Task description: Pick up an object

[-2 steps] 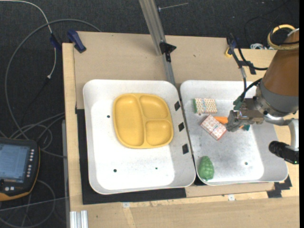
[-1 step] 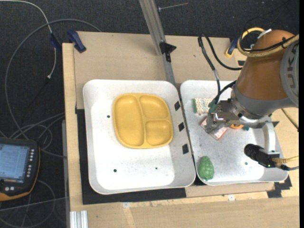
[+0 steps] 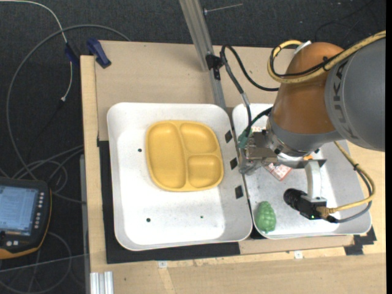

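1. Status: the pick is not done as far as you can see. Nothing is lifted clear of a bin, and nothing is visibly clamped in the gripper [image 3: 250,153].
2. The gripper sits low over the left part of the right bin [image 3: 340,192], close to the wall next to the left bin [image 3: 122,225]. The arm [image 3: 306,103] covers most of it from above, so you can't tell whether it is open or closed. Don't log a grasp off this frame.
3. There are two candidates in the right bin:
   - A small red-and-white packet [image 3: 280,171] lies just right of the gripper, partly under the arm.
   - A green lump [image 3: 266,217] lies in the near-left corner, close to the bin wall and apart from the gripper.
4. The left bin holds one yellow divided plate [image 3: 184,155], lying flat about centre and well apart from the gripper.
5. My read: this is the approach or descend stage. The packet is the likely target since it's nearest, but that's a guess. You can't confirm contact with it.
6. Left to do: close on one thing, lift it off the bin floor, and show it held. None of that is done yet.
7. Risks, as I judge them:
   - The packet looks flat and thin, so it's probably hard to pinch.
   - The bin wall is close on the gripper's left.
   - The green lump's corner spot leaves little room on two sides.
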